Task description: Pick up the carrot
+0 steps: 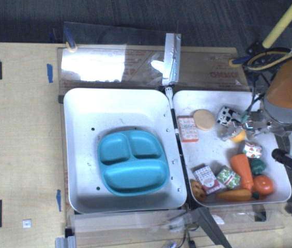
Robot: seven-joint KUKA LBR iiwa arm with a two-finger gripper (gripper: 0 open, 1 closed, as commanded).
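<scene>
We see the carrot [242, 171] lying in the right bin [208, 98] toward five o'clock, leaning against a tomato [262, 185] and a second orange piece [234, 195]. That crowding leaves little room beside it. Our claw [245, 124] hovers at its twelve o'clock, apart; we cannot tell its state.
</scene>
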